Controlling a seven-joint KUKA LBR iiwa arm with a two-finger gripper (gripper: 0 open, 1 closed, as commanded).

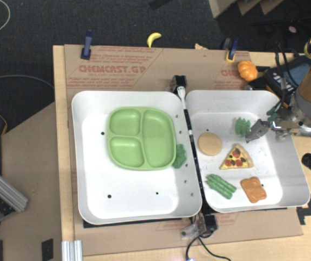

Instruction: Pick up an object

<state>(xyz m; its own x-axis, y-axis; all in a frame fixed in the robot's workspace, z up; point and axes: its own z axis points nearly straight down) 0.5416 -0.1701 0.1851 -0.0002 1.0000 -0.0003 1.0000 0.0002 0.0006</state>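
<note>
In the right bin [286, 192] lie a green broccoli piece [243, 125], a round tan cookie [210, 144], a pizza slice [236, 158], a bunch of green beans [221, 185] and an orange-brown nugget [253, 189]. My gripper [257, 130] reaches in from the right and hovers just right of the broccoli, above the pizza slice. Nothing shows held in it. The left bin [90, 200] holds a green divided plate [142, 138], with a small green leafy piece [180, 155] at its right edge.
The two bins meet along a ridge [191, 145] at the centre. On the cardboard behind the right bin sits a small orange fruit [247, 69]. A yellow banana toy [154, 38] and two blue clamps [86, 45] [231, 49] mark the back edge.
</note>
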